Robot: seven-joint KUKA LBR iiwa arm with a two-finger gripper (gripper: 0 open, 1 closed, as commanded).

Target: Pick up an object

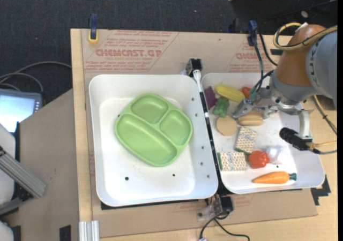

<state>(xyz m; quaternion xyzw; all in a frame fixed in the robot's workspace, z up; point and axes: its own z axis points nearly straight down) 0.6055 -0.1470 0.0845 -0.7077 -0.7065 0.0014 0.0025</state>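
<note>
The right bin (315, 166) holds several toy foods. My gripper (252, 110) hangs low over the bin's upper middle, directly above a tan oblong bun (250, 121) and seemingly touching its top. Left of it lie a round beige piece (226, 126), a green piece (221, 106), a yellow corn cob (229, 93) and a purple piece (209, 96). A small red piece (246, 92) peeks out by the corn. Nearer the front are a checkered packet (246, 139), a second packet (232, 160), a red tomato (258, 159) and an orange carrot (272, 178).
The left bin (107, 143) holds a green divided plate (154, 129) near its middle. A black-edged divider (206, 122) runs between the two bins. The arm (300, 68) comes in over the right bin's far right corner.
</note>
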